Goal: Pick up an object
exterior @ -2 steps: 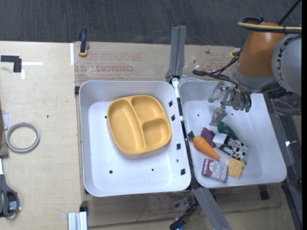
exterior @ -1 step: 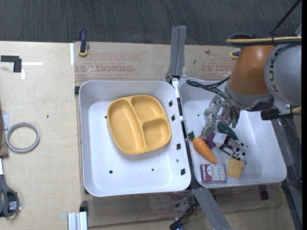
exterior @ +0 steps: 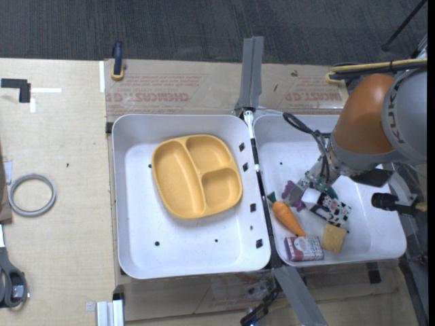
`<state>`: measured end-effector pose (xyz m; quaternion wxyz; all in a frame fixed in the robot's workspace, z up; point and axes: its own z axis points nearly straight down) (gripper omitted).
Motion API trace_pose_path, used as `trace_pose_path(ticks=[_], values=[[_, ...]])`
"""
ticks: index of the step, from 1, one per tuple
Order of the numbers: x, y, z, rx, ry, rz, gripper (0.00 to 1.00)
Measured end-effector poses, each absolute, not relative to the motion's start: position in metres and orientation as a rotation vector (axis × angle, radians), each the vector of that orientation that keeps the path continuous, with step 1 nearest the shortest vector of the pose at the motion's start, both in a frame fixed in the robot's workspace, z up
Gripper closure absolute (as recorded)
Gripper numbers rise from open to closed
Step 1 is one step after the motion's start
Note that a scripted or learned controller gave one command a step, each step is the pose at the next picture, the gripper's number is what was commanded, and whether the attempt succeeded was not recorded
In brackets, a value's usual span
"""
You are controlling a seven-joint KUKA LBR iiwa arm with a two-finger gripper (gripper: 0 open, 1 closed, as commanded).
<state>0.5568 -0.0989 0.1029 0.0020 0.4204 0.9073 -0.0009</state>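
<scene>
Arm in from the right, gripper [exterior: 318, 184] low in the right bin [exterior: 380, 246], sitting right over the object cluster at the bin's left-centre. Jaw state: cannot tell, wrist and clutter mask the tips. Nothing visibly pinched, so no grasp confirmed.

Candidates in the right bin:
- purple piece [exterior: 293, 193], just beside the gripper, closest target by the look of it
- black-and-white patterned item [exterior: 333, 210], touching or nearly touching the tool from below-right
- carrot [exterior: 286, 217], near the divider, tip pointing toward the red-and-white packet [exterior: 304, 248]
- tan block [exterior: 334, 238], beside the packet at the near wall

All five resting on the bin floor, none lifted.

Left bin [exterior: 129, 250] holds a yellow divided plate [exterior: 197, 175], flat, well apart from the arm. Grey ring [exterior: 30, 194] out on the counter [exterior: 54, 263] at far left, not in play.

Progress estimate: approach and descent done, at or near contact height. Remaining: close on one item, lift clear of the bin floor, verify hold. Risk: items packed tight, could catch two at once or nudge the purple piece aside.
</scene>
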Motion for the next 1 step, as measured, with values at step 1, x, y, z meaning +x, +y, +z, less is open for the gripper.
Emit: trace_pose_path(ticks=[1], values=[[0.5568,-0.0989,0.1029,1.32,2.847,-0.003,0.0]])
